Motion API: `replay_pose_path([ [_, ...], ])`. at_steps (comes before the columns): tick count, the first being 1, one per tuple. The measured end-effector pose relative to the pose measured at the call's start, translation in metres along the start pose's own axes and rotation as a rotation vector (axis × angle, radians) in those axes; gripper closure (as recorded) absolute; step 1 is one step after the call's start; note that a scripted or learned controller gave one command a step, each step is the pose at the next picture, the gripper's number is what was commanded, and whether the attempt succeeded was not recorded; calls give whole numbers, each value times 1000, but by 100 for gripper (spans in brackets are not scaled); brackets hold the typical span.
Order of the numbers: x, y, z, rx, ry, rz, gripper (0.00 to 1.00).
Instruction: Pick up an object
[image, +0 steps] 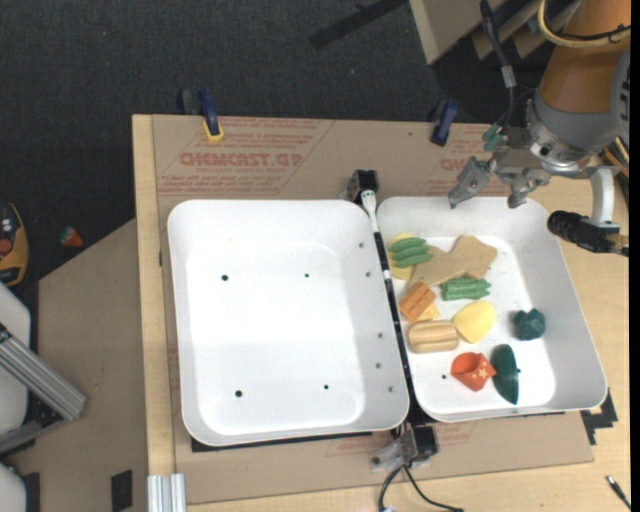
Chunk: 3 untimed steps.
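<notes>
arm: enters upper right, wrist down | claw (491, 192): fingers spread, holding nothing

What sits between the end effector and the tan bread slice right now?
Bare white bin floor lies between the end effector and the bread slice, as the camera view shows.

Red print on the brown board (300, 150) covering the tabletop reads "CHEMCAST GP", seen just above the left bin. Fainter red lettering sits on the same board near the right bin, too blurred to read.
</notes>
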<state>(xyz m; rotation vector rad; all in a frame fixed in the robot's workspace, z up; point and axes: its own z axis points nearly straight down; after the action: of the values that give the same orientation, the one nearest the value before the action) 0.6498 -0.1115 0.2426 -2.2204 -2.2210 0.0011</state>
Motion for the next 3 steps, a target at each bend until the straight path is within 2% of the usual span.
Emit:
replay_pose_path([
  [1,0,1,-11,-4,-1,-1,100],
  [2,59,-2,-156,-22,-1,-7,100],
  [3,124,-40,-42,12,3,-6,100],
])
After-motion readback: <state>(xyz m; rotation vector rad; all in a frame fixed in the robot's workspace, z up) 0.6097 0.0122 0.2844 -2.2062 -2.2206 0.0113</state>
